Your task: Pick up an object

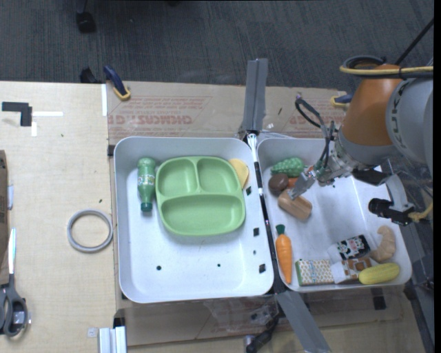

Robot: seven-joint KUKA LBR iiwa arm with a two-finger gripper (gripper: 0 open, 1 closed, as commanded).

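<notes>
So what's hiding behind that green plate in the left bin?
A yellow thing pokes out from behind the green plate, at its right edge. The plate covers most of it, so I can't tell what it is.

Floor: dark grey carpet across the top of the frame, evenly lit, with black chair casters at the upper left.
Desk: pale wood surface filling the left side of the frame.
Cardboard sheet: brown, with red printed lettering, lying on the desk in the upper middle.
Blue clamp: at the cardboard's upper left corner.
Tape ring: grey, flat on the desk at the left.
Scissors: at the lower left edge.
Black bracket: upper left, beside white tape marks.
Light: soft, with faint shadows.
</notes>
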